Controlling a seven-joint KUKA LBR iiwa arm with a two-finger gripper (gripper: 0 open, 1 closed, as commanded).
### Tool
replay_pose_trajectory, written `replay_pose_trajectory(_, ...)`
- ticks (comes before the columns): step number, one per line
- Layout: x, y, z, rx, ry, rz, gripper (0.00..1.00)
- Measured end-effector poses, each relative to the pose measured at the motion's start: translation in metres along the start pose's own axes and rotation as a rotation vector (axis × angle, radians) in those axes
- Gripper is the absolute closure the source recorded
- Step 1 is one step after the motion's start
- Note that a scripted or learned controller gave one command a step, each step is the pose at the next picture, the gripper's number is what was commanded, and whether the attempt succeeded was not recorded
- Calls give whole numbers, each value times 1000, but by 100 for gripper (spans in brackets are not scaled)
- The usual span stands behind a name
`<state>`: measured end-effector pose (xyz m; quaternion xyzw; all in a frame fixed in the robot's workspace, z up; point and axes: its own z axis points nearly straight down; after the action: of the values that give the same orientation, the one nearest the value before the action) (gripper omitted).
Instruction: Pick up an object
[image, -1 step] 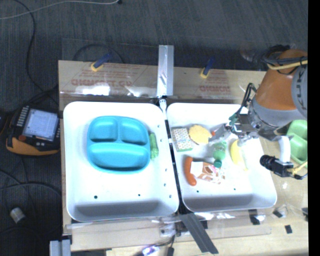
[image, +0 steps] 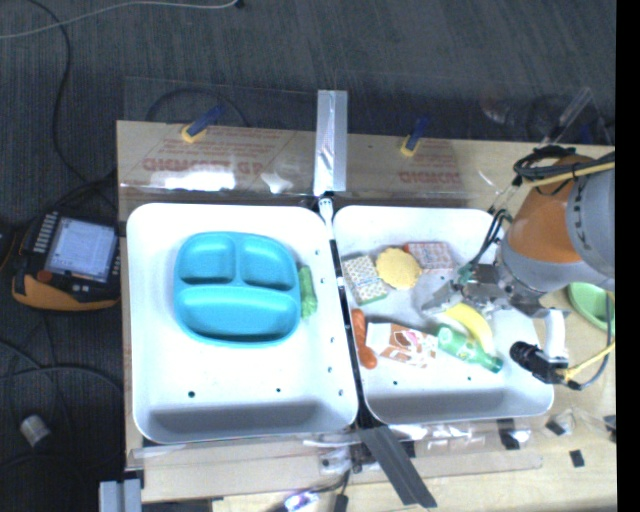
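Note:
The right bin (image: 450, 400) holds several toy foods: a checkered cracker (image: 365, 278), a round yellow cookie (image: 398, 267), a pink wafer (image: 431, 254), an orange carrot (image: 360, 336), a white and red carton (image: 400, 345), a yellow banana (image: 471, 322) and a green bottle (image: 468, 348). My gripper (image: 446, 294) is low inside this bin, just left of the banana's upper end and right of the cookie. The grey arm with its orange band (image: 545, 236) comes in over the bin's right rim.
In the left bin (image: 240, 400) lie a blue divided plate (image: 238, 284) and a green pod (image: 307, 290) against the right wall. A green object (image: 592, 300) and yellow cables sit on the bench right of the bins.

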<state>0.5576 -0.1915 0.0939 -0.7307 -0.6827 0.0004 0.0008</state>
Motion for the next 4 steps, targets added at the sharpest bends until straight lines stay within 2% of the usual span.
replay_pose_trajectory(1,-8,9,1,-2,7,90,0)
replay_pose_trajectory(2,6,-56,-28,1,0,-36,0)
replay_pose_trajectory(3,-15,-31,4,-5,10,-87,0)
replay_pose_trajectory(4,-16,-30,-6,-12,5,-87,100)
